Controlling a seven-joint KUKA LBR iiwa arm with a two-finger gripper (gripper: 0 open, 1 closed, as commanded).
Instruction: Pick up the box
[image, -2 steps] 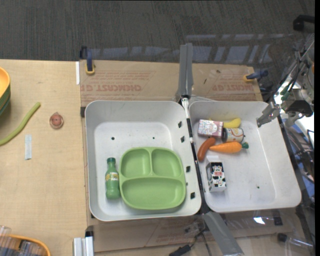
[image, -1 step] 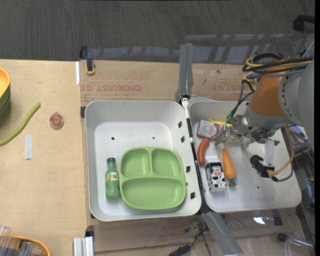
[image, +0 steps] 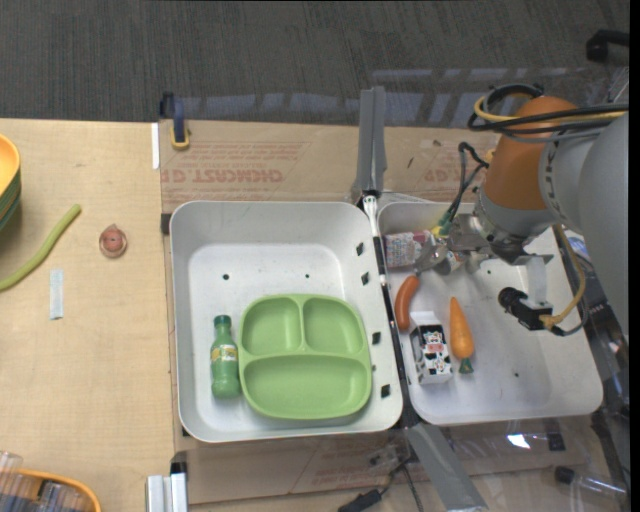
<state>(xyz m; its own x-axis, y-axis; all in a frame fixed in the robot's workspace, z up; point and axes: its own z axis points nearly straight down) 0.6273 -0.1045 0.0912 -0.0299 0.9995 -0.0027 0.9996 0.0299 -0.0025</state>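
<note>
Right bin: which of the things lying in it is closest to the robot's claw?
The pale packet at the bin's top left, right beside the gripper. The sausage, carrot and box lie lower down.

In the left bin (image: 190, 300), a bottle (image: 225, 357) stands left of a divided plate (image: 303, 356). In the right bin (image: 560, 390), a box (image: 431, 353) lies between sausage (image: 405, 300) and carrot (image: 460, 328).
</note>
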